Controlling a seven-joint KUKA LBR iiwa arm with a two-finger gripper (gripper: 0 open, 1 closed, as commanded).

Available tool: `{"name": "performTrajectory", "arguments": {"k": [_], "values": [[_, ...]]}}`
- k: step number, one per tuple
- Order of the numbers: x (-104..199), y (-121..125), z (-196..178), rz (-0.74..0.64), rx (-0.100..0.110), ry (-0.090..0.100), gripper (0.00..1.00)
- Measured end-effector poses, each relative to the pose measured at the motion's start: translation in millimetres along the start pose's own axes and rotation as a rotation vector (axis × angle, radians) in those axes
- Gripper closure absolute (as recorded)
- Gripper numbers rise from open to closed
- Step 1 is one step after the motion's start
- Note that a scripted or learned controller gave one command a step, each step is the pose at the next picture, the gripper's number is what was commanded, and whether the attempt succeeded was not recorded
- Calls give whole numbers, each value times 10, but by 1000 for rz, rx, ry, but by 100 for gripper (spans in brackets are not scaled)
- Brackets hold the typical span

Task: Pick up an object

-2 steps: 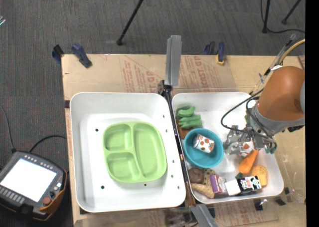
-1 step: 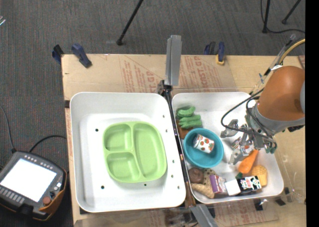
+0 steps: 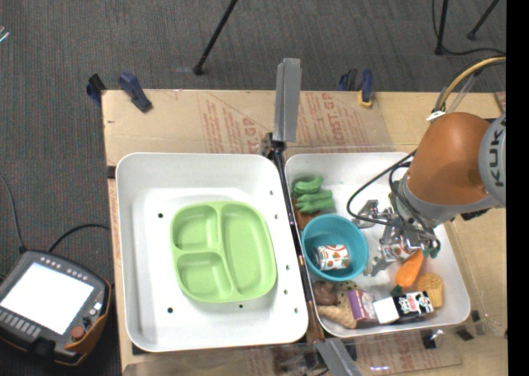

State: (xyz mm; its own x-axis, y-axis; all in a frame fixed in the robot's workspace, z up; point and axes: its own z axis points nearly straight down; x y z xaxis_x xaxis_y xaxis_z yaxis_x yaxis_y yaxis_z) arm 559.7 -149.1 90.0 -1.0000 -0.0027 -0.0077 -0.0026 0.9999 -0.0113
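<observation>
**Carrot just right of jaws**

Left of the bowl (image 3: 334, 248): green tray (image 3: 223, 250) in the other bin. Right of the bowl: jaws of the gripper (image 3: 395, 252), state impossible to tell. Further right, touching or nearly so: carrot (image 3: 409, 268), long axis slanting down-left. Next move, probably: slight shift right, down.

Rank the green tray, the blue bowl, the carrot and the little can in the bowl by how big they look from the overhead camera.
1. green tray
2. blue bowl
3 and 4. carrot and can: too alike to rank.
</observation>
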Motion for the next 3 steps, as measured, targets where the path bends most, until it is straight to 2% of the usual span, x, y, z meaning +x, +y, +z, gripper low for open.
{"name": "performTrajectory", "arguments": {"k": [1,2,3], "values": [[-551,-645,31,-75,-12,4,0],[-388,-25,0,-185,-5,2,0],[-514,101,-62,-246,22,-6,0]]}}
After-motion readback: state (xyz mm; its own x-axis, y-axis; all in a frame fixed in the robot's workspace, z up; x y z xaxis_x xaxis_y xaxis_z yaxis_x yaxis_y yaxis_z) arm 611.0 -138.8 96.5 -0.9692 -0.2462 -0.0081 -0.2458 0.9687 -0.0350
